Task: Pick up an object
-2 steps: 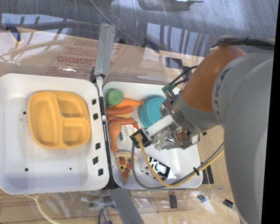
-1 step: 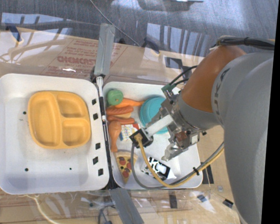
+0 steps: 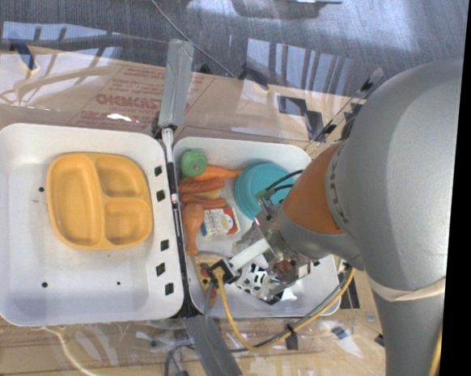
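Observation:
My gripper (image 3: 254, 280) is low in the front part of the right bin (image 3: 312, 299), under the grey arm with its orange band. It hangs over a black-and-white spotted object (image 3: 251, 282). Left of it lie a small white packet with a red label (image 3: 219, 221), two orange carrot-like pieces (image 3: 206, 182), a further orange piece (image 3: 192, 227) and a green ball (image 3: 193, 163). A teal bowl (image 3: 258, 186) sits at the back, partly behind the arm.
The left bin (image 3: 18, 271) holds a yellow divided plate (image 3: 98, 198). A yellow cable (image 3: 233, 317) loops over the right bin's front edge. Cardboard and tape lie behind and in front of the bins.

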Controlling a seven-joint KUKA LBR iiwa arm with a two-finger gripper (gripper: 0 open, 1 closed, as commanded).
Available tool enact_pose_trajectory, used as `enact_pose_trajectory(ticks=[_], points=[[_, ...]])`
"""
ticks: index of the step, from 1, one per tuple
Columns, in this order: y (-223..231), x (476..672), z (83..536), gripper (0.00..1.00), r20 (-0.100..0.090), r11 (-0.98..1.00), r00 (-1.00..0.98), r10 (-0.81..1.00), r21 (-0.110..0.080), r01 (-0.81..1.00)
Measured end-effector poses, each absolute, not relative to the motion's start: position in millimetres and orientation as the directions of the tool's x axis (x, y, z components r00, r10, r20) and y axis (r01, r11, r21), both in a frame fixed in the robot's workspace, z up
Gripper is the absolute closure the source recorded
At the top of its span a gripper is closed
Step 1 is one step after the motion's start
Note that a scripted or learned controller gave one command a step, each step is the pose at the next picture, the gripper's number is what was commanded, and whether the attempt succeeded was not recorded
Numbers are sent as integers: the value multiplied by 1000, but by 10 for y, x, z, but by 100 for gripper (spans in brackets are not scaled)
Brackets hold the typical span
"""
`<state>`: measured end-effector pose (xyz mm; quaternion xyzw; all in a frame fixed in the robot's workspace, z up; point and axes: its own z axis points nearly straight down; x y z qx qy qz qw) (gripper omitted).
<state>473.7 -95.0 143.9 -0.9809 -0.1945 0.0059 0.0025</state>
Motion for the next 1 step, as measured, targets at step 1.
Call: enact_pose_trajectory(ticks=[1], points=[[-940, 4751, 1546, 100, -9, -922, 922, 388, -9, 388]])
